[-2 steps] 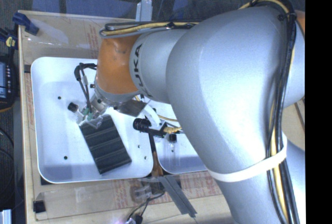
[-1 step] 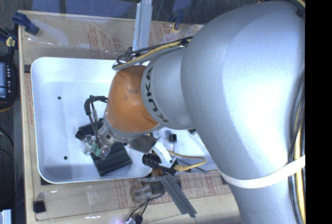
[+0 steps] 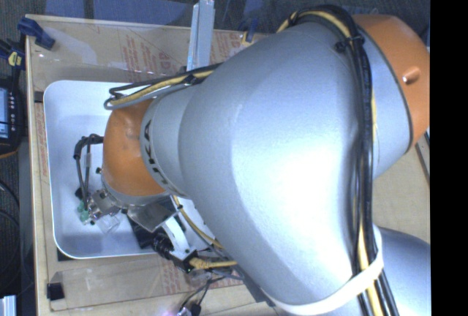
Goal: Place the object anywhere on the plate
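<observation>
One white bin is what I can work from, at the left of the worktop. Red printed writing runs across the worktop's brown sheet beyond the bin, but it is too faint for me to read. Dark lettering sits on the grey wrist section just right of the orange band. I see it edge-on and cannot make out the letters.

The arm comes in from the right, its big grey housing close under the camera and covering the middle and right of the bench. It bends down into the bin, wrist low, and the gripper points toward the bin's lower left corner. Yellow and black cables run along the housing, and a thin black loop stands off the wrist on its left. I cannot tell whether the gripper is open or closed.

A small green item lies on the bin floor right at the gripper's tip. Whether it is gripped, or is the task's object at all, I cannot tell.

The bin floor is bare along the left wall and toward the far wall, while the near wall is close to the gripper. A blue clamp sits on the worktop's far left corner, and a metal upright stands behind the bin.
</observation>
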Motion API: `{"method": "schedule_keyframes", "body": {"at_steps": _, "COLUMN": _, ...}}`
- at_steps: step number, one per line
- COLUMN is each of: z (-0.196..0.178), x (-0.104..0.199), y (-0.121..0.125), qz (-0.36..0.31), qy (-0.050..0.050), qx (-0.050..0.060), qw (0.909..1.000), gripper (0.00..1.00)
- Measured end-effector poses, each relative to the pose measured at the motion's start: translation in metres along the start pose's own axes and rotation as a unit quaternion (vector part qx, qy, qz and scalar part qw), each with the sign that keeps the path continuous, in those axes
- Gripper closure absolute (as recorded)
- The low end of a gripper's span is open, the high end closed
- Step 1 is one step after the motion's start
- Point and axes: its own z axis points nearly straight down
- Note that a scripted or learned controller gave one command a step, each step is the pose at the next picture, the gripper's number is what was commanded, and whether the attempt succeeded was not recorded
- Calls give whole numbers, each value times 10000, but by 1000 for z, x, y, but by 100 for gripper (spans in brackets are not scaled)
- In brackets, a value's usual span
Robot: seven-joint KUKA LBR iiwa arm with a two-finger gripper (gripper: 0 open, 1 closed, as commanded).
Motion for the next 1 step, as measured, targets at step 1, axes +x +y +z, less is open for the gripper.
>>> {"method": "schedule_keyframes", "body": {"at_steps": 1, "z": -131, "x": -28, "y": -13, "qz": -1260, "qy": -3, "qx": -15, "qw": 9920, "gripper": 100}}
